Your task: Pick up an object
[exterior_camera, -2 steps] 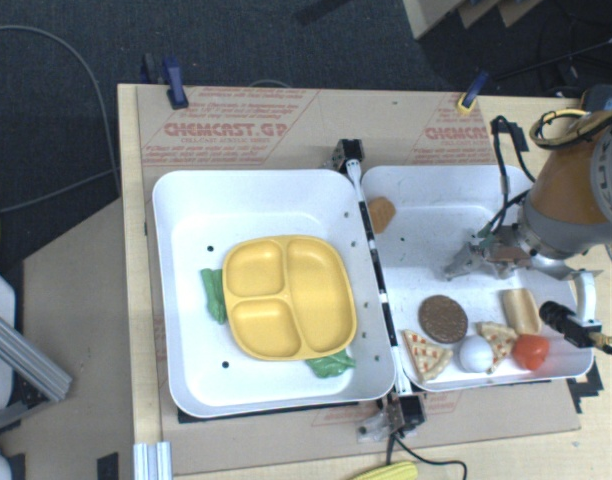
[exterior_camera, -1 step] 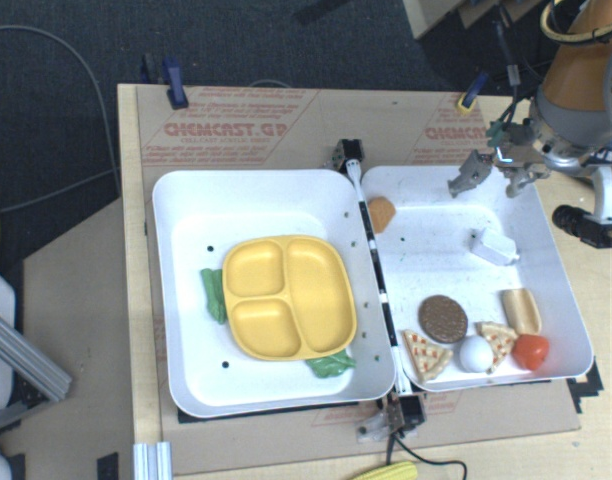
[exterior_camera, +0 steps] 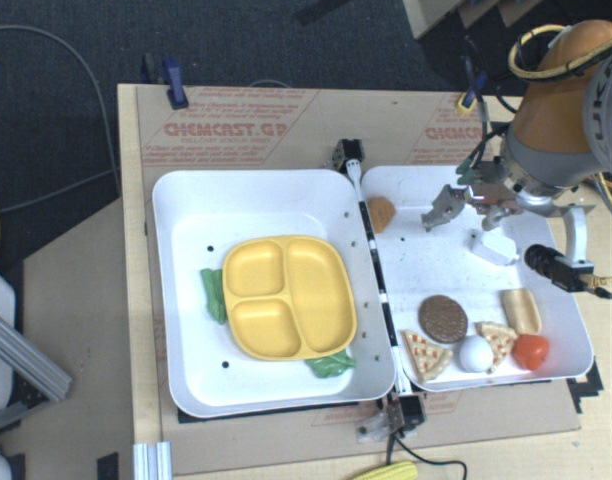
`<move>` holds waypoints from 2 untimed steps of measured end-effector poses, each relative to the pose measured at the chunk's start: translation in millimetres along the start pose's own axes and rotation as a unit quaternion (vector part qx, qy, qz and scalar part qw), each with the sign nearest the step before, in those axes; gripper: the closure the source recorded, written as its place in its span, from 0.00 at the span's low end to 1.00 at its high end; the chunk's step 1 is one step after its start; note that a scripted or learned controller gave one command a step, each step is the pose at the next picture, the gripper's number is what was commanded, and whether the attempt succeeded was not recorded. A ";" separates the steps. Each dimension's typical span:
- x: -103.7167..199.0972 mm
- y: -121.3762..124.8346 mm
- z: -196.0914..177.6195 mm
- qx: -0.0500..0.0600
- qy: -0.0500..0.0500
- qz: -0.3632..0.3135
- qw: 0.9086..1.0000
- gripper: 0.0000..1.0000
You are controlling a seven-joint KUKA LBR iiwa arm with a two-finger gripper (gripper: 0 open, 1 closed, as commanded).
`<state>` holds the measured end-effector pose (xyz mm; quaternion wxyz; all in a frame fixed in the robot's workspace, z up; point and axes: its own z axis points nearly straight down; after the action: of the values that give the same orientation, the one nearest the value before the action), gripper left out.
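Apparently tool (exterior_camera: 466,218) hangs open w/ nothing btwn fingers, upper part of right bin (exterior_camera: 406,183), since food sits lower right.

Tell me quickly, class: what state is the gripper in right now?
Gripper: open, holding nothing, above the right bin.

We look down on a tan bench board (exterior_camera: 286,118) printed with red lettering, set over dark carpet (exterior_camera: 66,8). At ten o'clock a grey cable (exterior_camera: 81,53) loops across the floor. At twelve o'clock a blue clamp (exterior_camera: 173,81) grips the board's far edge. At eight o'clock a silver metal rail (exterior_camera: 21,353) slants in. Lighting is even and soft.
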<state>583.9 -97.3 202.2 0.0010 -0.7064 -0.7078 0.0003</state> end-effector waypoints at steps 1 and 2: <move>-7.9 -45.0 102.8 0.001 0.000 0.001 1.000 0.00; 5.4 -98.7 118.5 0.000 0.000 0.001 1.000 0.00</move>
<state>484.9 -92.0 83.9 0.0011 -0.7072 -0.7071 0.0005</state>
